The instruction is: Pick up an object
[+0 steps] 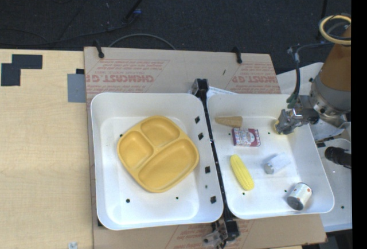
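Camera view shows, lowest in the frame, the right bin (324, 199) holding a small grey and white cylinder with a red mark (299, 195) in its lower right corner. A little higher lie a yellow corn cob (241, 172) and a pale grey block (274, 163), then a red and white packet (246, 137) and a tan wedge (229, 121) near the upper left of this bin. The left bin (109, 185) carries a yellow divided plate (158, 152), tilted in the picture. The hand (285, 122) is at the upper right edge of the right bin, above the bin floor and apart from every object; whether its fingers are spread or closed I cannot tell, and nothing is seen between them. I judge the step is the approach. The next move calls for choosing one object, perhaps the nearby packet, and descending over it. Both bins rest on a cardboard sheet (143, 73) on the worktop (40, 150).
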You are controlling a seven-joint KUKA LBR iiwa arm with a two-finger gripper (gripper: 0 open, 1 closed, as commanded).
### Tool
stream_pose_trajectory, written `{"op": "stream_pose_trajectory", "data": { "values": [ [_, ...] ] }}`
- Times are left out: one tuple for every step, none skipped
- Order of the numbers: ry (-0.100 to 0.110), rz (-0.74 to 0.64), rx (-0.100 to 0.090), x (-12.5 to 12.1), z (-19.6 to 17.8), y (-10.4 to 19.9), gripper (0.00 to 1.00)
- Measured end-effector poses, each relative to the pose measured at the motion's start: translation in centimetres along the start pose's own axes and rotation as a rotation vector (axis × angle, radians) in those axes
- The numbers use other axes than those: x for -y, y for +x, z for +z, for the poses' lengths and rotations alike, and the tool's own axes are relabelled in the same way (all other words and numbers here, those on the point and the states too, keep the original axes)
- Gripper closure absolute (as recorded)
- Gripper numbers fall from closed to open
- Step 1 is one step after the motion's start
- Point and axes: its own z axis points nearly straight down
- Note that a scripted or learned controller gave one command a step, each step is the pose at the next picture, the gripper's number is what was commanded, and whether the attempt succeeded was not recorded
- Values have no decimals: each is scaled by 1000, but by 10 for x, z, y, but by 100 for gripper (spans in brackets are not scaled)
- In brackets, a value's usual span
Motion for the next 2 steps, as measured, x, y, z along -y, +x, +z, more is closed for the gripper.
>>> {"op": "stream_pose_trajectory", "data": {
  "values": [
    [4, 0, -1, 0, -20, -1, 100],
    [8, -3, -4, 14, -23, 58, 100]
  ]
}}
